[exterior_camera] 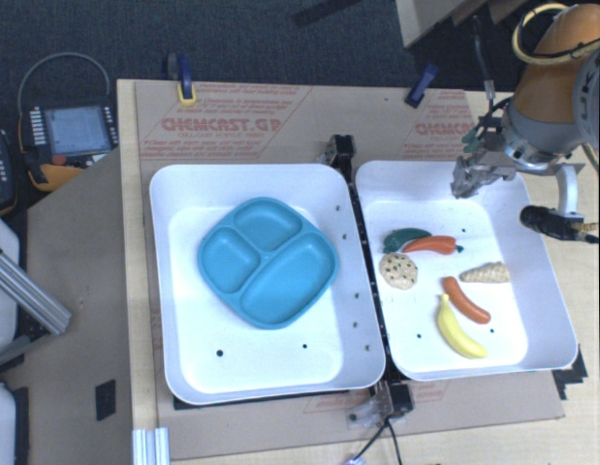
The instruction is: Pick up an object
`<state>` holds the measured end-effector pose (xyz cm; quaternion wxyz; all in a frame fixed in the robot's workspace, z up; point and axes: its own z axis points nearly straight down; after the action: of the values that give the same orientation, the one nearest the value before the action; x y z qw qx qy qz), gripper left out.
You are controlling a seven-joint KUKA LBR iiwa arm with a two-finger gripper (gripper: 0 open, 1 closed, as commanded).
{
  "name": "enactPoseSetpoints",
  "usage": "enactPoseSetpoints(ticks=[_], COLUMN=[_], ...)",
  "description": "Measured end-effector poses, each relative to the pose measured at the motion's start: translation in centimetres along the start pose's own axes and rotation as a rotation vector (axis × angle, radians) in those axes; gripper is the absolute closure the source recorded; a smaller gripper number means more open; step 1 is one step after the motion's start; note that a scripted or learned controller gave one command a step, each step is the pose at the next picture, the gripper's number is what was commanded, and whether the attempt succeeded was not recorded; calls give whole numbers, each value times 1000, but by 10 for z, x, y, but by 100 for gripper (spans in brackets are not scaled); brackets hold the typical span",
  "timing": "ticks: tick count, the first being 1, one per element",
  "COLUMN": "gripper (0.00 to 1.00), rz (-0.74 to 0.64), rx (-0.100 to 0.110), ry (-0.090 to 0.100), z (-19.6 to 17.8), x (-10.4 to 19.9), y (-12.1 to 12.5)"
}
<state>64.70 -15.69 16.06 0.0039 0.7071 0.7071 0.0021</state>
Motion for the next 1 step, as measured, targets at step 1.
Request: enactPoseSetpoints(ticks=[1], gripper=[100], rz=[-2], rx=[1], ry=[0], z=[-46], x=[4], y=[6])
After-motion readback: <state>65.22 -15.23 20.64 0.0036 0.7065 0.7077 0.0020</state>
